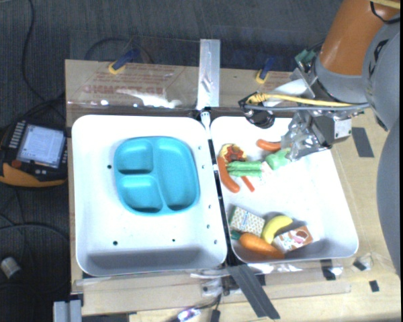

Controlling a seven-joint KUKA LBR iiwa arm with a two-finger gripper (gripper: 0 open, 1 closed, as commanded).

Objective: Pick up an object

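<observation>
Two white bins side by side on the tabletop (363, 180): left bin (94, 240) holding a blue tray (156, 174), right bin (336, 206) holding toy food. End effector (297, 141) low over the right bin's far side, just beside a green block (278, 159); open or closed, impossible to tell. Carrot (258, 245) and banana (275, 225) at the near edge. Best approach, probably: centring over the block, descending straight, closing firmly before lifting.

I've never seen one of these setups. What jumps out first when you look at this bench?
The bright blue divided tray sitting in the left white bin catches the eye first. Next, the big orange-and-grey arm reaches in from the right, its hand low over the right bin, just beside a small green piece. Colourful toy food, including a banana and a carrot, clusters along that bin's near edge.
</observation>
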